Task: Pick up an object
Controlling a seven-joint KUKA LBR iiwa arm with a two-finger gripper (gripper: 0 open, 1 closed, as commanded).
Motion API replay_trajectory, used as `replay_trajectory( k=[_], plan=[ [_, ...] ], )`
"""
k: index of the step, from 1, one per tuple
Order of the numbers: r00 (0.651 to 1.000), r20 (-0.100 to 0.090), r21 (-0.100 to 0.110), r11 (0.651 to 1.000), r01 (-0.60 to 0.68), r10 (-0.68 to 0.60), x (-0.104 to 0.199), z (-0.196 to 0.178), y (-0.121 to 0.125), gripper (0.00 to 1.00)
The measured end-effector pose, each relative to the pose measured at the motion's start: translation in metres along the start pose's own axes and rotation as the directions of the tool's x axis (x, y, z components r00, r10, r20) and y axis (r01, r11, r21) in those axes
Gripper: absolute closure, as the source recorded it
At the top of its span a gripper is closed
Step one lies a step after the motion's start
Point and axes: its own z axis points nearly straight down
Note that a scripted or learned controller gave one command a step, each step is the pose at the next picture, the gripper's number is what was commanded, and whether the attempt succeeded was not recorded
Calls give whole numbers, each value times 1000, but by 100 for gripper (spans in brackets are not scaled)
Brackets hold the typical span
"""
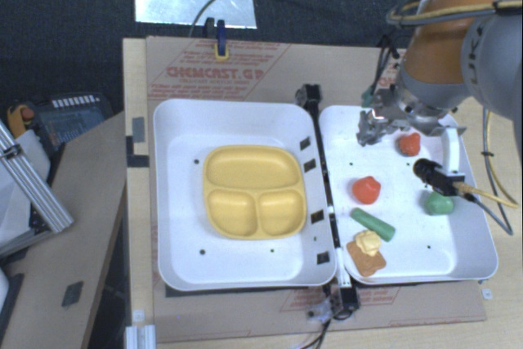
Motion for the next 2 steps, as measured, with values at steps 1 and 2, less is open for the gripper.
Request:
replay_trajectory(
  k=[1, 2],
  plan=[
    [1000, 0, 2, 1000, 1, -1, 57, 6, -12, 100],
    [1000, 0, 1, 1000, 1, -1, 113, 10, -12, 100]
  ],
)
